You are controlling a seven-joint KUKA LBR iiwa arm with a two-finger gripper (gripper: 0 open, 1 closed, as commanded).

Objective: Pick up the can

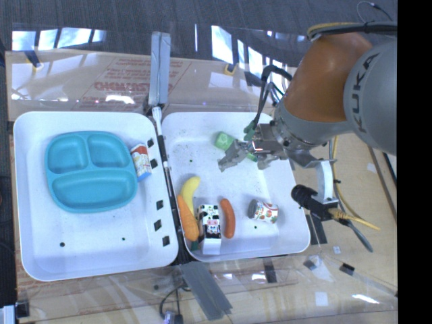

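While the grey arm (351, 93) with its orange band reaches in from the right of the camera view, its gripper (233, 159) is seen hovering over the upper middle of the right bin (287, 241), with the fingers spread apart and nothing caught between them. The can (265, 212) is found lying on its side near the lower right of that same bin, below and to the right of the gripper and well apart from it. A small green object (224, 140) is seen just beside the gripper, toward the bin's upper middle. Along the bin's lower left, a yellow banana (190, 187) and an orange carrot (187, 219) are laid close together, with a black-and-white patterned carton (210, 221) and a reddish sausage-shaped item (227, 217) beside them. In the left bin (40, 248), a blue divided tray (90, 171) is placed toward the upper middle, and a small red-and-white carton (141, 160) is set touching the tray's right edge, near the wall between the two bins. Both bins are carried side by side on the bench (101, 73)
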